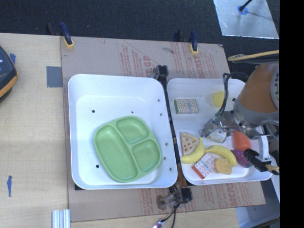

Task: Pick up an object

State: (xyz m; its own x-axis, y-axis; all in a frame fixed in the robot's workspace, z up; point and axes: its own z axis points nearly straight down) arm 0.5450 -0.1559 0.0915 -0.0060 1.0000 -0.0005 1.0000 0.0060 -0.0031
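**Mia:** What's the biggest thing?

**Sam:** The two shallow white bins. The left bin (80,91) has a green plastic tray with three parts (127,148). The right bin (190,83) is full of toy food.

**Mia:** Where's the grey robot claw (216,126)?

**Sam:** Low in the right bin, just above a curved yellow plastic banana (223,152). I can't tell if it's open or holding anything.

**Mia:** Is the banana easy to grab?

**Sam:** I think it's light, hard and slippery. Pinch its fat middle. Beside it lies a little pizza slice (188,142).
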